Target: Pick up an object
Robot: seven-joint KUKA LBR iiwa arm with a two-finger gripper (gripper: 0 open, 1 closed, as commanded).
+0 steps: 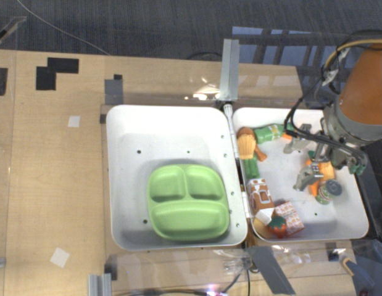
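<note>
My gripper [310, 172] hangs low over the right side of the right bin [351, 227], reaching in from the right under the arm's orange band. A small orange object [322, 170] lies right at the gripper, and I cannot see whether it is held. Just below it stands a small green-grey can [330, 192]. Further left in the same bin lie a green bottle [268, 132], a tan and orange toy [246, 144] and a brown box [260, 193]. A pink-red box [289, 218] sits beside a red fruit [277, 226].
The left bin [129, 134] holds a green divided plate [187, 201] in its lower half. A metal post [229, 73] stands behind the wall between the two bins. Cables loop around the arm at the upper right.
</note>
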